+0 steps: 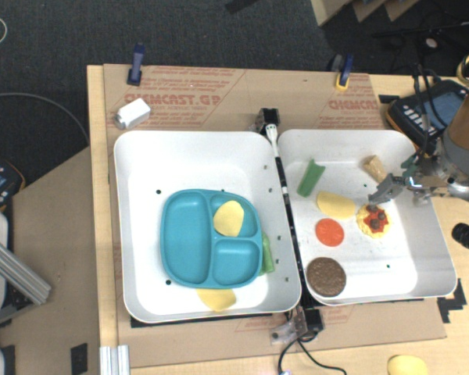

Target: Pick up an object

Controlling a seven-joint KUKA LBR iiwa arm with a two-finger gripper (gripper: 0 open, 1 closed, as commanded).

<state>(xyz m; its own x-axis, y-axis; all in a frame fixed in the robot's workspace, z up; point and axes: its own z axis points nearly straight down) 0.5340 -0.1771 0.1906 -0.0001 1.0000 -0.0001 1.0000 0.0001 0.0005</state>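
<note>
A: Gripper position?
B: Two-finger metal gripper (383, 193) over the right white bin (422, 287), just above a small red-and-yellow toy food piece (374, 222). Fingers' gap: cannot tell.
A: Neighbours?
B: Yellow oval piece (335, 204), flat orange-red disc (330, 232) beside it.

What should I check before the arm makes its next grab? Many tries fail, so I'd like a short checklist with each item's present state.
1. Tool over the right bin: ok.
2. A target close by: ok, the red and yellow food piece lies just below the tool's tip.
3. Tool free of any object: cannot tell, its tip is too small to read.
4. Room around the target: ok, the yellow piece and the orange disc lie apart from it, to its left.
5. Target clear of the bin wall: ok, it sits on the open floor.
</note>
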